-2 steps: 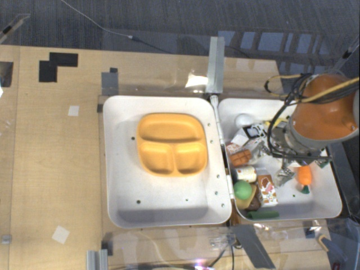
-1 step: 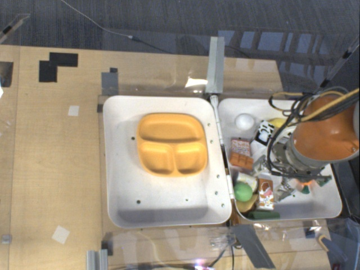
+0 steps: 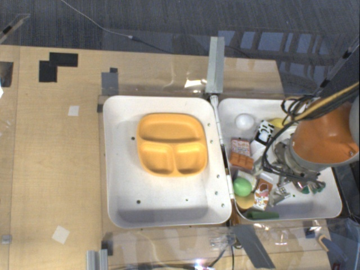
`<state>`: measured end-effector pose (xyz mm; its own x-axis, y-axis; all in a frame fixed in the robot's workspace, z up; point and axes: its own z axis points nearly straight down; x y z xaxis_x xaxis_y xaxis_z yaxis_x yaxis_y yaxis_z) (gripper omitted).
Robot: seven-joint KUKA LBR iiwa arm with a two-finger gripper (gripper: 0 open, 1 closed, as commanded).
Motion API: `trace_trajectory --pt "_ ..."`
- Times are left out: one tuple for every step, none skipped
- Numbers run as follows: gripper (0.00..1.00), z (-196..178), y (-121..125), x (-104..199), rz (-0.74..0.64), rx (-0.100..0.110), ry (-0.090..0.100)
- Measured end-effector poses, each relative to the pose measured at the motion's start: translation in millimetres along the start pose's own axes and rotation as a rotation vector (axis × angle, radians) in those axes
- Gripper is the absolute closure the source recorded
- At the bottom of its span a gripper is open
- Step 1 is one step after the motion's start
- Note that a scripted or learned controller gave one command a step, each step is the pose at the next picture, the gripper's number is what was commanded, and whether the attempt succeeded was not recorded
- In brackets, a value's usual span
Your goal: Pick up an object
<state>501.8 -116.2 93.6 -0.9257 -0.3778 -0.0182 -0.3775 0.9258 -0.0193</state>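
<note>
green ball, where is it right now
The green ball lies in the right bin, against its left wall, just below the orange-brown packet.

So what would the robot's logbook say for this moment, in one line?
arm: over right white bin | gripper: low among small items, near green ball | left bin: orange divided tray | pick: unconfirmed

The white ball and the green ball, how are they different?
The small white ball lies near the back of the right white bin; the bright green ball lies nearer the front. The white one looks a bit paler and shinier than the green one. Both are round and similar in size.
</note>
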Motion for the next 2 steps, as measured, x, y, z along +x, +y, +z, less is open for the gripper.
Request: trace_trajectory --pt "0.0 -0.9 6.0 -5.3 0.046 0.012 0.01" --pt "0.0 0.2 -1.4 -15.6 0.061 0.002 0.008"
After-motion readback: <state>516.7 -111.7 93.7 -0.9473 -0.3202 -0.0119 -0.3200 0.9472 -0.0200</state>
